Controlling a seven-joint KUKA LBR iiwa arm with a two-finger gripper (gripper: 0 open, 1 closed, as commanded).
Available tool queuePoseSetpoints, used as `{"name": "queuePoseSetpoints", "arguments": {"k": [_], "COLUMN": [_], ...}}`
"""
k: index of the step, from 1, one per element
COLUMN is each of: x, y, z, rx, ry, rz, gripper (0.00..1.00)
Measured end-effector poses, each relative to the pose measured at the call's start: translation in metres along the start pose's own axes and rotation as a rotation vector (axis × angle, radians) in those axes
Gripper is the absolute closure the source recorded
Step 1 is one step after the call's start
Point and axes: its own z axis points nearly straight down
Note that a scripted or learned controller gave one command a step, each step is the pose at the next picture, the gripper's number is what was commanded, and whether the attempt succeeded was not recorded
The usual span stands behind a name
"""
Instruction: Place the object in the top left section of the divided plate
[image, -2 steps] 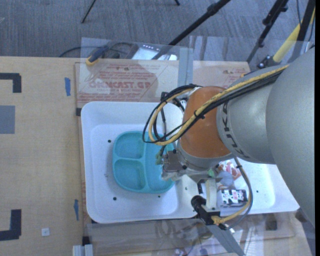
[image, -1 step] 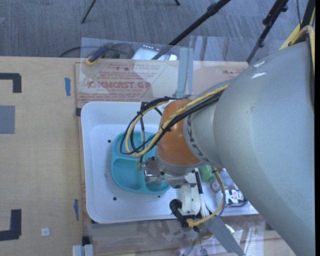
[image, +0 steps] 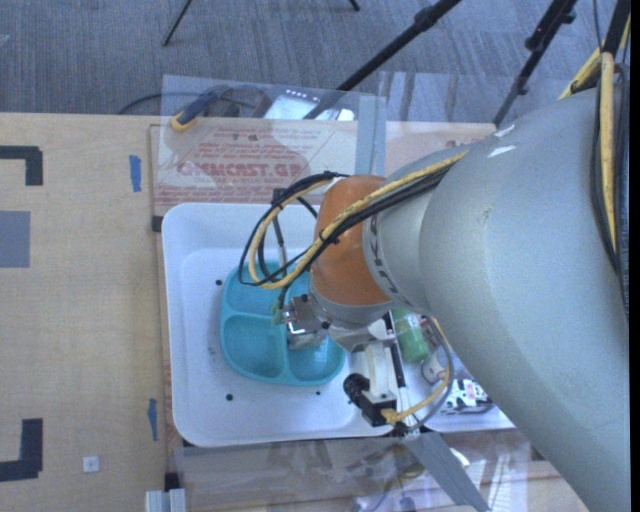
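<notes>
Clearance, as I read it from my station: the arm (image: 500, 260) fills the right half of the frame and hangs over the right part of the divided plate (image: 245, 340), its yellow and black cables (image: 275, 225) looping above the plate's upper edge. Open white floor of the bin (image: 190, 300) lies left of, above and below the plate, bounded by the bin's low rim. To the lower right I note a green item (image: 410, 335) and clutter under the arm.
</notes>
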Motion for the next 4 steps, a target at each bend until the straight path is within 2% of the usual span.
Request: {"name": "queuePoseSetpoints", "arguments": {"k": [1, 2, 3, 4], "x": [-0.031, -0.016, 0.016, 0.028], "y": [-0.03, -0.03, -0.035, -0.009], "z": [-0.003, -0.001, -0.003, -0.006], "rx": [-0.029, -0.023, -0.024, 0.008], "ry": [0.014, 0.002, -0.007, 0.001], "rz": [-0.09, -0.221, -0.331, -0.447], "gripper": [1.0, 1.0, 1.0, 1.0]}}
